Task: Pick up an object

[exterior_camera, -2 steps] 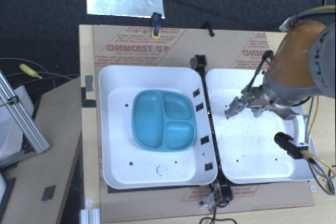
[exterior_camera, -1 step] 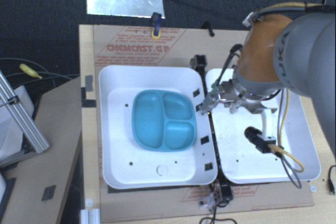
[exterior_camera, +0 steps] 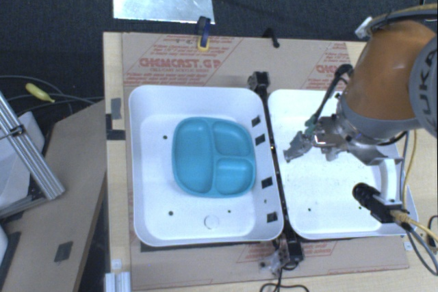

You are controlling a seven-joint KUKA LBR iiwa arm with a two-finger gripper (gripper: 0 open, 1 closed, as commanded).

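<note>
Printed in red on the brown board (exterior_camera: 226, 55) under the bins: "CHEMCAST GP", legible in the upper middle of the frame. Same red print repeated at upper right, too partial to read. White letters "UK" on the grey arm casing (exterior_camera: 428, 85) at the right edge, cut off by the frame.

Blue divided plate (exterior_camera: 212, 155), flat, upright, centre of left bin (exterior_camera: 147, 113)

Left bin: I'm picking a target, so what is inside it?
The left bin holds a blue divided plate. The bin floor beneath the plate is covered.
</note>
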